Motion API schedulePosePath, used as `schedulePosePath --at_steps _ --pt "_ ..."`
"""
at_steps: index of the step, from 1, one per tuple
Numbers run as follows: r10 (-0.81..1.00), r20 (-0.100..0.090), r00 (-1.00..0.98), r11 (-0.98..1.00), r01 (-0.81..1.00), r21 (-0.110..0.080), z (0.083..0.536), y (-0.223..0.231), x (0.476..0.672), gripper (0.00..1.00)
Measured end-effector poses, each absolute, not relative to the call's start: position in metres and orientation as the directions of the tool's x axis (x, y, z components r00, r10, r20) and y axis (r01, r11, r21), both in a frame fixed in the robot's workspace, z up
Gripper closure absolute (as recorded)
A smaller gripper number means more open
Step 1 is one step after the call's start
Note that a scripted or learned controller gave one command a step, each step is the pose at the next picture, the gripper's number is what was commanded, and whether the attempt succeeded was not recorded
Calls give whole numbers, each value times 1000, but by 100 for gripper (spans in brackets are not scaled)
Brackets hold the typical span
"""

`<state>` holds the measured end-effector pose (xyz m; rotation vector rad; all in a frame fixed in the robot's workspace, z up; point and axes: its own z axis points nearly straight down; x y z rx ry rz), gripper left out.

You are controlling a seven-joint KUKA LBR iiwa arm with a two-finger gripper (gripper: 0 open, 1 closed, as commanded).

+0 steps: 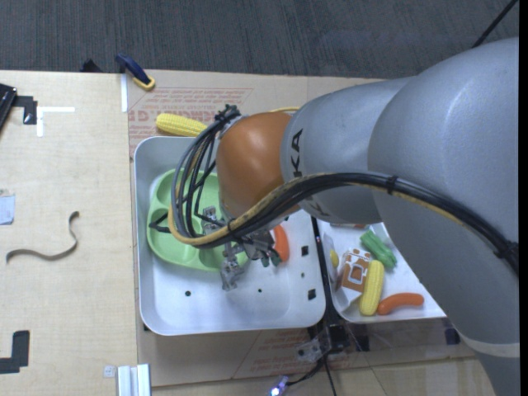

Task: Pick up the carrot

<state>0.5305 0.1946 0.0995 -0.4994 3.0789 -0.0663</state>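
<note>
Reaching in from the right, arm (388, 163) hangs low over the left bin (165, 312), wrist bent down so the gripper (235, 266) sits near the bin floor, prob. because the carrot (282, 242) lies right there: small orange piece, smooth and tapered, just beside the metal fingertips on their right, near the divider w/ the right bin (429, 312). Can't tell if the claw is wide or narrow; cables and wrist hide it, and nothing visibly sits between the tips. Green plate (169, 225), glossy plastic w/ compartments, lies under the wrist, partly covered. Yellow corn (180, 124) rests outside the bin rim at back. Right bin holds a 2nd corn cob (371, 287), a green veg (379, 250) and an orange sausage-like piece (400, 303), all shiny toy plastic. Bins are thin white moulded trays
</note>
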Motion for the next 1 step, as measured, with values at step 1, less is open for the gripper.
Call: schedulePosePath --at_steps 1 --pt "-534 -17 -845 845 -534 -8 96 160 492 0"
